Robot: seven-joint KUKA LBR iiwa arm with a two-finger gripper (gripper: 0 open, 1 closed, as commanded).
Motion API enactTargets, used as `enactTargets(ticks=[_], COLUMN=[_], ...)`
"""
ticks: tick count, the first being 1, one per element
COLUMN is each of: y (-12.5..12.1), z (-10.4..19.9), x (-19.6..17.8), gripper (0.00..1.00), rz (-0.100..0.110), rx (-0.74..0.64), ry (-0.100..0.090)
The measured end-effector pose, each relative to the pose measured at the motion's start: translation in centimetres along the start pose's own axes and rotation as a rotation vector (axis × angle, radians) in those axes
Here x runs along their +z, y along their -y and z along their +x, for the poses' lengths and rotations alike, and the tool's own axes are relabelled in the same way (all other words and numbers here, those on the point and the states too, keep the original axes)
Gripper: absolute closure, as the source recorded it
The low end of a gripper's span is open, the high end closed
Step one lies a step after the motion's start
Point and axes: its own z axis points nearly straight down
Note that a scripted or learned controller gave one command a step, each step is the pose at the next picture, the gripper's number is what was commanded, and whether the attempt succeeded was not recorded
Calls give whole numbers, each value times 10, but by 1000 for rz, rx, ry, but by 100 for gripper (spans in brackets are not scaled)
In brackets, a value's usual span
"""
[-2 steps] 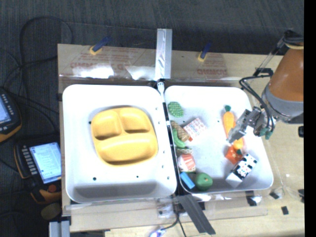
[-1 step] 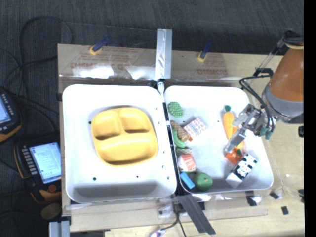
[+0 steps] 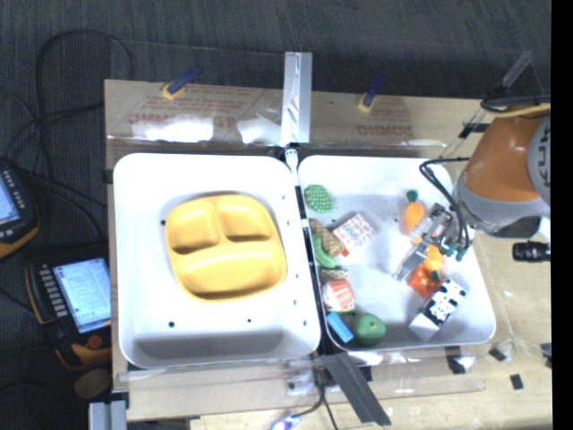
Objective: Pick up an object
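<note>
My gripper (image 3: pixel 428 245) is low over the right side of the right bin (image 3: pixel 385 182), reaching in from the right under the orange-banded wrist. Just under it lie a small yellow-orange piece (image 3: pixel 433 260) and an orange-red object (image 3: pixel 423 280); whether either is gripped is hidden. An orange carrot-like toy (image 3: pixel 413 213) lies just left of the gripper. A black-and-white block (image 3: pixel 439 308) sits near the bin's front right corner.
The right bin also holds a green ball (image 3: pixel 318 197), a checkered box (image 3: pixel 355 231), a red-white packet (image 3: pixel 337 292), a green fruit (image 3: pixel 370 329) and a blue piece (image 3: pixel 340 328). A yellow divided tray (image 3: pixel 228 245) lies in the left bin (image 3: pixel 143 186).
</note>
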Motion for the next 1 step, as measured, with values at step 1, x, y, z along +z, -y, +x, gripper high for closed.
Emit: enactTargets(ticks=[1], y=[-70], z=[21], x=[23], gripper=[0], rz=[-8], rx=[74], ry=[10])
